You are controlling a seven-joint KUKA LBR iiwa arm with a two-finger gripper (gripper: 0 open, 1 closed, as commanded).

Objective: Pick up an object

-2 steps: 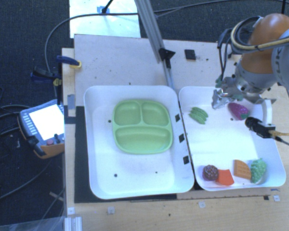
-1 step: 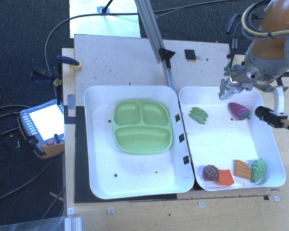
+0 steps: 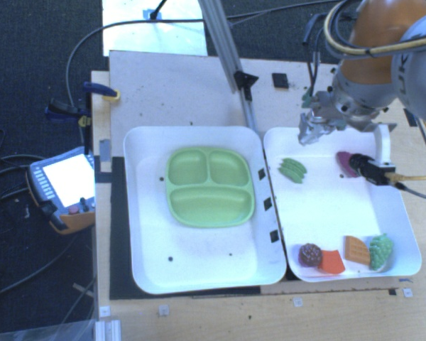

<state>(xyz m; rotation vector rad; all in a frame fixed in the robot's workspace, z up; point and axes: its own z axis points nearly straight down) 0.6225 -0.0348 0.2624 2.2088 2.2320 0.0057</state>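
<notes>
1. Two shallow white bins sit side by side on the surface: the left bin holds a green divided plate, and the right bin holds the small toy foods.
2. At the upper edge of the right bin, the hand hangs below the grey arm with its orange band. Whether its tips are spread or closed I cannot tell, as they read as one blurred grey mass. Nothing can be seen gripped in it.
3. A green pea pod lies just below and left of the hand, near it but apart from it.
4. A dark purple item lies to the right of the hand, partly covered by a black connector on a yellow cable, so its shape is hard to make out.
5. Along the bin's near edge lie a round brown piece, an orange-red piece, a tan waffle-like piece and a green leafy piece, close together in a row.
6. The arm's upper part is cut off by the picture's top and right edges.
7. A handheld control pad lies off the surface at the left; its bright screen is washed out, and no writing can be read.
</notes>
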